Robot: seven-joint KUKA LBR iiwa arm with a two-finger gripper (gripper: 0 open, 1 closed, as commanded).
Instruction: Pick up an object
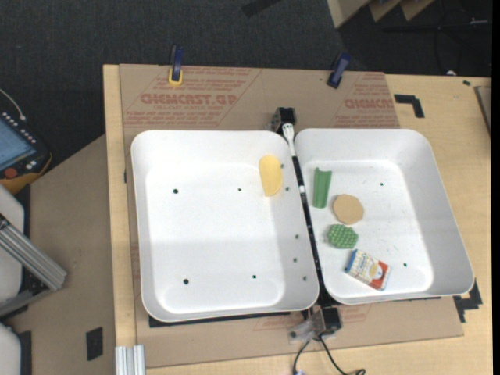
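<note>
Camera view, looking down at a slant: I see the two white bins side by side on a brown cardboard sheet [234, 92] that covers the bench. The left bin [156, 233] fills the centre-left of the frame and holds one item, a pale yellow oblong piece [270, 176], lying in its upper right corner just beside the divider between the bins. The right bin [422, 201] sits centre-right and holds four items grouped in its left half. A green upright strip [321, 187] lies nearest the divider, at the upper end of the group. Just below and right of it is a tan round disc [348, 208]. Below the disc, close to touching it, is a green knobbly lump [341, 236]. Lowest, toward the bin's bottom edge, a small red, white and blue packet [366, 269] lies tilted. Two blue clamps [338, 69] pin the cardboard at its upper edge. I cannot tell the state of the gripper fingers.
</note>
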